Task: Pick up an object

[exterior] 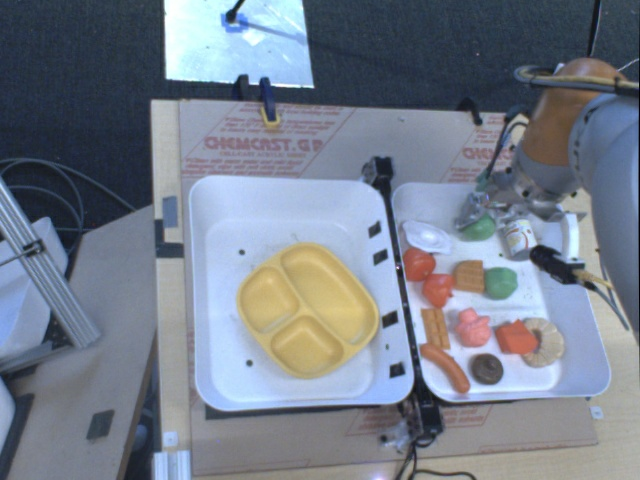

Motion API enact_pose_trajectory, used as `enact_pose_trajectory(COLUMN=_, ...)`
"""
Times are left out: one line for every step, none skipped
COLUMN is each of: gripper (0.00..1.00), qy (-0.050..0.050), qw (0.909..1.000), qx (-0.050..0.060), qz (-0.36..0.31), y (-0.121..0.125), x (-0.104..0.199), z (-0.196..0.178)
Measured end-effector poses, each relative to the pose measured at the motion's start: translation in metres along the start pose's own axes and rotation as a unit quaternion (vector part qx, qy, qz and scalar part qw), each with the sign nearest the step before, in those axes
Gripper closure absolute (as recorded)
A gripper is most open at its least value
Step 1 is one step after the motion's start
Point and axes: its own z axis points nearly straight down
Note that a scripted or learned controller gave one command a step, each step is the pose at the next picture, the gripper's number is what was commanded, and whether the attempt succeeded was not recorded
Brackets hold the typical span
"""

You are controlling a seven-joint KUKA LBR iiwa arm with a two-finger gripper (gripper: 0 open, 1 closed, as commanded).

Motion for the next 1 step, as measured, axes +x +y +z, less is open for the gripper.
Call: enact_pose_trajectory(gripper=1.00, qy=0.002, qw=1.0000, qx=-0.001, qz=-0.002, y=0.0041, x=0.0701, z=-0.0679)
